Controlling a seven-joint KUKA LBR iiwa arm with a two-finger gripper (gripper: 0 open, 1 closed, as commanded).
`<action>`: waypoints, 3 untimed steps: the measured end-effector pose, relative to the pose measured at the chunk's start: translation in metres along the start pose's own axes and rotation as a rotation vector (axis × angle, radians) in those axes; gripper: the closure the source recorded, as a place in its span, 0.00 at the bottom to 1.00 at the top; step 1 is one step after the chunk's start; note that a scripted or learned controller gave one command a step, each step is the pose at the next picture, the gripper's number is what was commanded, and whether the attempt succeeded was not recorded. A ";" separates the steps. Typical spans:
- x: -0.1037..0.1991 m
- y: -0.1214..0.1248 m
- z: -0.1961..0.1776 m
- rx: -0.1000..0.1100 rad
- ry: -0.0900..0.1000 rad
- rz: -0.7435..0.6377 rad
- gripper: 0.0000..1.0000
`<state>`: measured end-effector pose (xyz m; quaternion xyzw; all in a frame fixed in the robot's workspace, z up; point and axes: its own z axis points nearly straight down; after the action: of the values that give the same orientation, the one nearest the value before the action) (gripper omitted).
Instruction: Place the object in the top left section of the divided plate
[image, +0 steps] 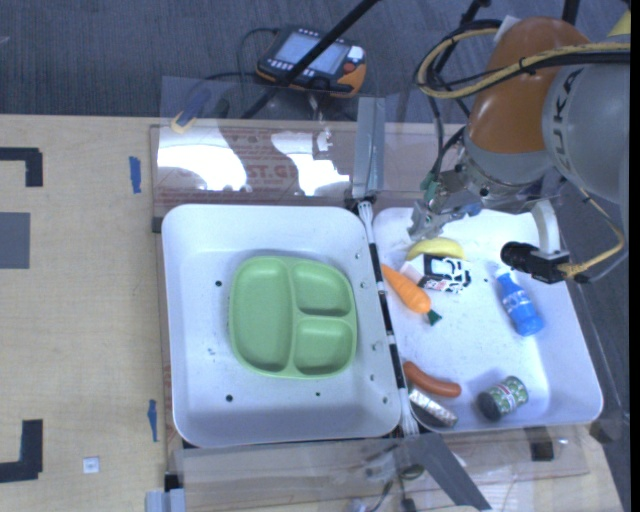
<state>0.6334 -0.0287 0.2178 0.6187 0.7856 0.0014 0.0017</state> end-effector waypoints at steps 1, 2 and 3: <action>0.043 0.045 -0.035 0.000 -0.001 -0.093 1.00; 0.060 0.049 0.033 0.003 0.001 -0.124 1.00; 0.102 0.059 0.002 0.000 0.000 0.032 1.00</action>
<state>0.6670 0.0847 0.2159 0.6312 0.7756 0.0013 0.0017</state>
